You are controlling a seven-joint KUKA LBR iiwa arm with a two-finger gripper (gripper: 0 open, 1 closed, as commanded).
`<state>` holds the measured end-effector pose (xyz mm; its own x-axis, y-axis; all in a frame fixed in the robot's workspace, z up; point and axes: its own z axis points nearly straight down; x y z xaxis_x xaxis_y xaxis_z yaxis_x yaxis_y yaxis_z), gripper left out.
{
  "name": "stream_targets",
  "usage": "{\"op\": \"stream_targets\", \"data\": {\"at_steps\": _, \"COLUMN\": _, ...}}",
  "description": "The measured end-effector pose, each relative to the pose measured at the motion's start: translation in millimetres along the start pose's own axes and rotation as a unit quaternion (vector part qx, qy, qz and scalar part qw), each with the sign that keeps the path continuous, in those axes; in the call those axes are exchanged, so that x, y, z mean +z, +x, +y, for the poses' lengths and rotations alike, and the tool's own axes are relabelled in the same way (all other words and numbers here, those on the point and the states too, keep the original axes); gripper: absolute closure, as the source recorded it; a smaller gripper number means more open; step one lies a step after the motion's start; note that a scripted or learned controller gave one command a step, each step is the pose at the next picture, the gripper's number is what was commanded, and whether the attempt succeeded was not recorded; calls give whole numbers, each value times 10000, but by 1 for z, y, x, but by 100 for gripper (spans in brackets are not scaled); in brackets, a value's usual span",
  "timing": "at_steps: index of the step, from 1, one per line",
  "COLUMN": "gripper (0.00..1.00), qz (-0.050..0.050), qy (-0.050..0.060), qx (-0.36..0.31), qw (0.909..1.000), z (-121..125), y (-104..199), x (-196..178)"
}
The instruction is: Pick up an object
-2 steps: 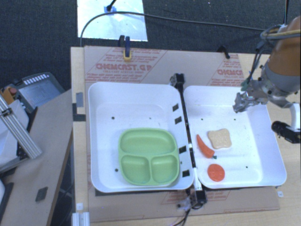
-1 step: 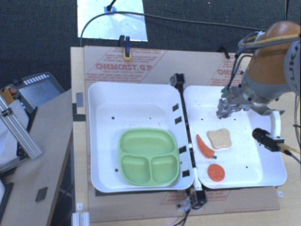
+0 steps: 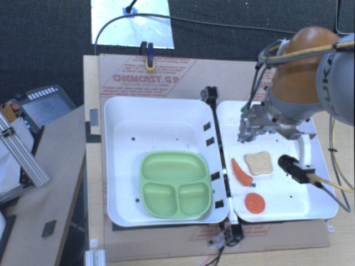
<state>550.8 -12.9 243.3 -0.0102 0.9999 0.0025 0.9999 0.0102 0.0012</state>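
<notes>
Glossy green plate — three compartments; smooth round orange disc.

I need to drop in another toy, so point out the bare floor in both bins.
Left white bin: bare across the far half, beyond the green three-compartment plastic tray. Right white bin: crowded; orange carrot, tan bread slice, red disc, gripper. Near-right corner bare.

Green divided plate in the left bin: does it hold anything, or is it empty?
Empty. The green plate lies flat in the left bin, and all three of its compartments show bare green.
</notes>
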Motion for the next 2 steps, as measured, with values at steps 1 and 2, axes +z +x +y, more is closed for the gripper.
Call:
{"op": "stream_targets", "data": {"at_steps": 1, "gripper": 100, "qz": -1, "qy": 4, "qx": 3, "qw": 10000, "z": -8, "y": 51, "x": 14}}
{"op": "stream_targets", "data": {"at_steps": 2, "gripper": 100, "qz": 0, "qy": -1, "qx": 0, "qw": 10000, "z": -11, "y": 101, "x": 6}}
